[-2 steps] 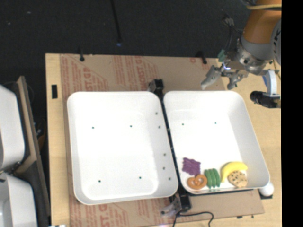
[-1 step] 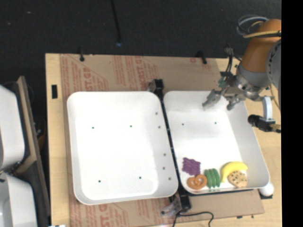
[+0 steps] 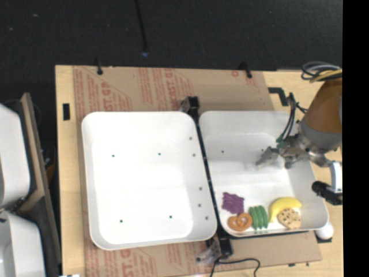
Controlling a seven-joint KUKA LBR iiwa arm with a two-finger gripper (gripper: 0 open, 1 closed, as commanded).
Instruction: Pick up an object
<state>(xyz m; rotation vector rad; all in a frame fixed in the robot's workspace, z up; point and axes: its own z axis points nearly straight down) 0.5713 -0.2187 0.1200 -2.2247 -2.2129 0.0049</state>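
1. The left bin (image 3: 144, 178) carries no candidate object; a descent there would yield no pick.
2. The cardboard sheet (image 3: 138, 91) under both bins bears red printed lettering along its far strip. The lettering is too small and skewed to read.
3. The objects cluster at the near edge of the right bin (image 3: 242, 131): a purple piece (image 3: 233, 201), an orange pretzel-shaped piece (image 3: 240, 221), a green piece (image 3: 259, 217), a yellow banana-shaped piece (image 3: 285, 203) and a cookie-like disc (image 3: 289, 217). None shows a readable label.
4. Risk: the pieces lie touching or just beside one another and close to the bin wall. A finger may strike the wall or a neighbour, or push the target aside.
5. The pincer (image 3: 275, 154) hangs over bare bin floor, well apart from the cluster. Its fingers appear spread and released, grasping nothing. Closing here would produce an empty grasp.
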